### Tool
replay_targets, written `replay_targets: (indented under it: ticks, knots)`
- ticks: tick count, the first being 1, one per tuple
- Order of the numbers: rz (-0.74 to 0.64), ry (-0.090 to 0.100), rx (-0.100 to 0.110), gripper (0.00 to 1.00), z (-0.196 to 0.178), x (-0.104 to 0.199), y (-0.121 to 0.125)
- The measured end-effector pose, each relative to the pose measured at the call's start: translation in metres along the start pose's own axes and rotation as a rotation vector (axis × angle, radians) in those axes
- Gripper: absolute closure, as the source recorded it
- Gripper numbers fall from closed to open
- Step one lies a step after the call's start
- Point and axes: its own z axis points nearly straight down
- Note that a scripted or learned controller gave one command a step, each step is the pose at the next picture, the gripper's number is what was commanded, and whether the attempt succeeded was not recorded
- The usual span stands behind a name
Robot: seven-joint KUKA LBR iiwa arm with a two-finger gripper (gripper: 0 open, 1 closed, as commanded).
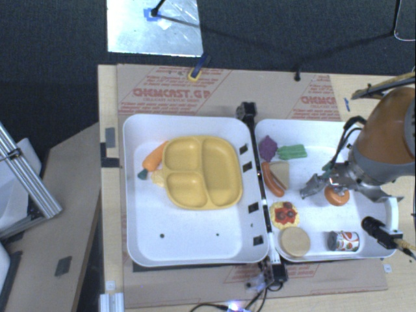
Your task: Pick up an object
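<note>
Fingers [311,188] at right of centre: whether spread or closed I cannot tell, and nothing sits between them; gripper [316,186] hangs beside the orange [337,197] in the right bin [312,137]; lifting remains undone.

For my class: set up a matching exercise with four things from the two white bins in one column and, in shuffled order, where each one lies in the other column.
Things:
1. yellow divided plate
2. carrot
3. small can
4. purple toy

Places:
A. right bin, near edge
B. right bin, far left corner
C. middle of the left bin
D. left bin, against the plate's left rim

Pairs: 1-C, 2-D, 3-A, 4-B
</note>
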Motion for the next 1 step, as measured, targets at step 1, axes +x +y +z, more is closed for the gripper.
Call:
replay_targets:
  ticks: [1]
  knots:
    - [-0.001, 0.0, -0.004, 0.0, 0.0502, 0.0008, 0.0012]
